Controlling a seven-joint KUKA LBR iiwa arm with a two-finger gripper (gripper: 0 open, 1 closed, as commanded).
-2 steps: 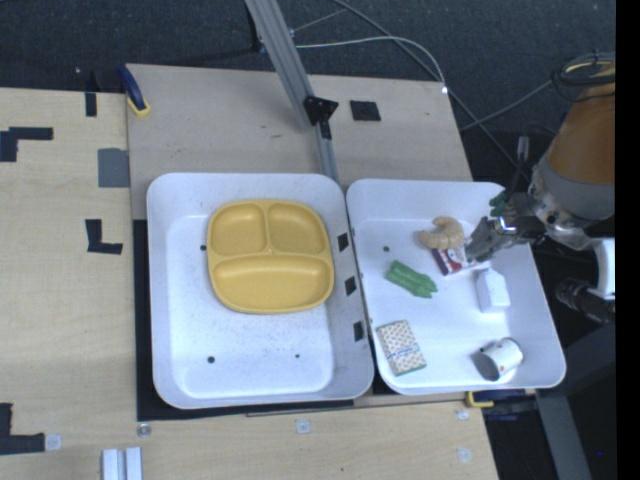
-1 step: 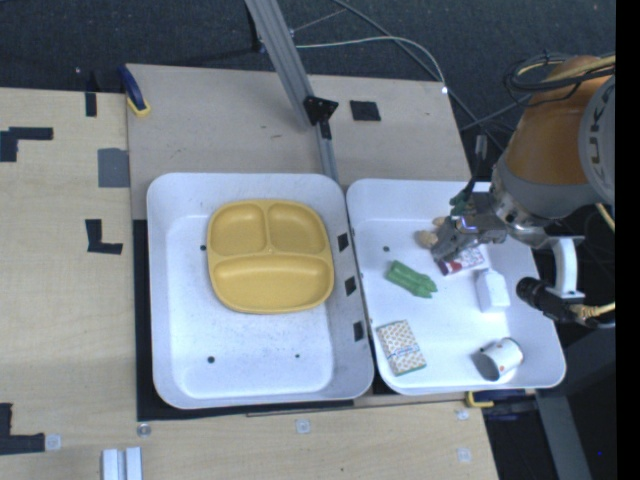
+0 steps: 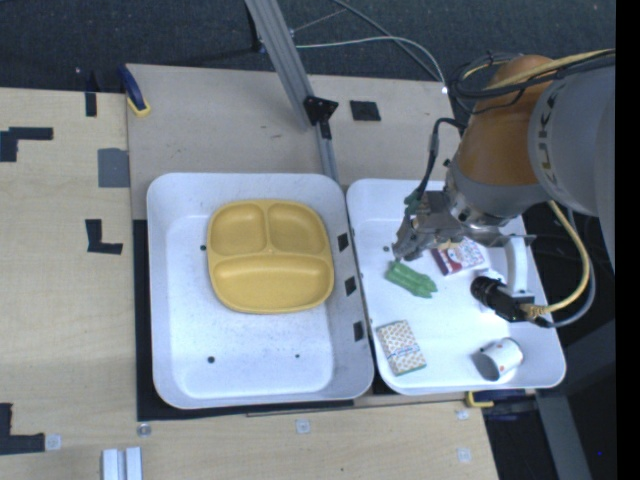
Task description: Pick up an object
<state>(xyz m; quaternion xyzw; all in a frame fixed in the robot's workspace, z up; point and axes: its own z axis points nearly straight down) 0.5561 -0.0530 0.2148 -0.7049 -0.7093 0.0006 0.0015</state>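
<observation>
Hovering our gripper [image 3: 405, 251] just above the green object [image 3: 412, 278] in the right bin [image 3: 375, 208], we are lining up to grasp, needing a short descent; finger spacing unclear.

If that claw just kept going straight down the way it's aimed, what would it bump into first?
Most likely the green object in the right bin. The gripper points down just above it. Depth is hard to judge from this angle, so it might land on the bin floor beside it.
</observation>
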